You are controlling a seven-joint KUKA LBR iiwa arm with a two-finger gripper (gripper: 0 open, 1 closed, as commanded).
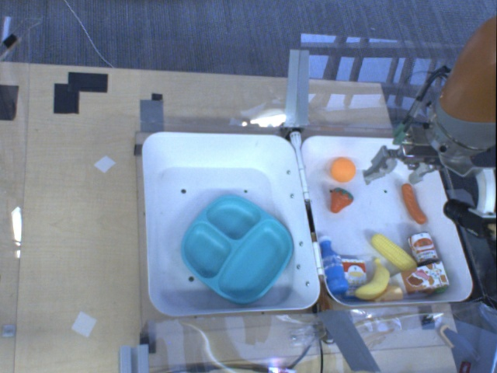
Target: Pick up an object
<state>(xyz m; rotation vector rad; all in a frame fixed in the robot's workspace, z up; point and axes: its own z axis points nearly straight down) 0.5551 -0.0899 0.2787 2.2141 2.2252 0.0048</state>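
My gripper (398,165) hangs over the upper part of the right bin (463,286); my two fingers (378,167) are spread apart with nothing between them; one points toward the orange ball (342,169), the other sits just above the top end of the small sausage (412,202). I take the orange ball as my landmark; it lies in the upper left of the right bin, just left of my fingers and apart from them. Just below the ball sits a strawberry (340,200), close to it. Right of the ball and a little lower lies the sausage, slanted, near the bin's right side. Well below the ball, along the near wall, the rest is crowded together: a corn cob (392,252), a banana (372,283), a blue bottle (331,264) in the bottom left corner, a small can (422,247) and a printed box (426,278) to the right; several of these touch one another. Left of the ball, across the divider, is the left bin (167,169); it holds a blue divided plate (237,246), lying flat in its lower middle.
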